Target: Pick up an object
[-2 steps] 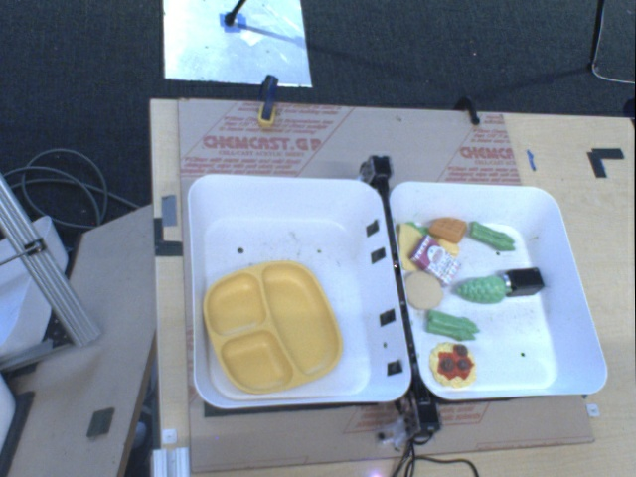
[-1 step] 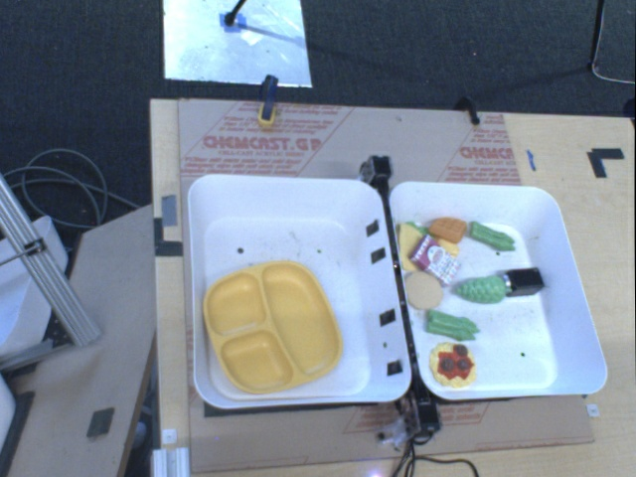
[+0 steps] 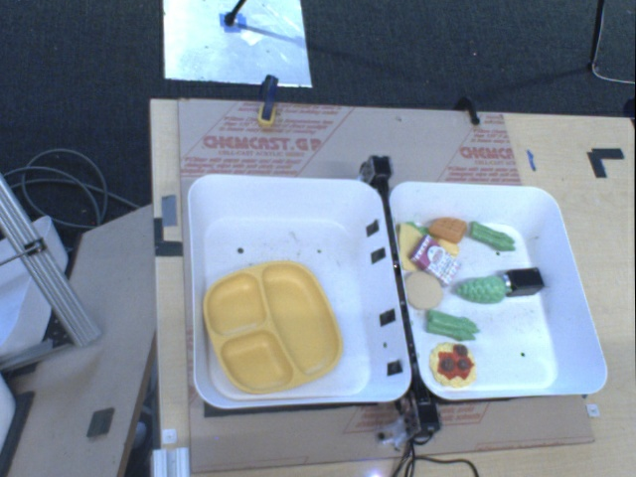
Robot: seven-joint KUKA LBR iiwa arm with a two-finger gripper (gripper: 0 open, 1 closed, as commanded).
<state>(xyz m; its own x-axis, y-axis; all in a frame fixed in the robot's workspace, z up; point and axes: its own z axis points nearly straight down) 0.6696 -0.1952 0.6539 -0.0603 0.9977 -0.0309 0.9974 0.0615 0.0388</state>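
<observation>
Whether my jaws stood wide or narrow, I could not tell.

Two white bins sat side by side on the bench. The left bin held one thing, a yellow tray with three compartments, lying towards its near left corner.

Everything small enough to pick was in the right bin, crowded into its left half. I counted nine pieces. Three were green: a slim pod near the far side, a bumpy green piece in the middle, and a third green piece nearer the front. A black piece touched the right end of the bumpy one, and I could not tell whether the two were joined. There was one orange piece at the far side, with one flat yellow piece just beside it to the left. One red-and-white packet lay partly over that yellow piece. One tan disc lay just below the packet. One yellow round with red spots lay alone near the front wall.

Both bins rested on one sheet of board with red lettering.
</observation>
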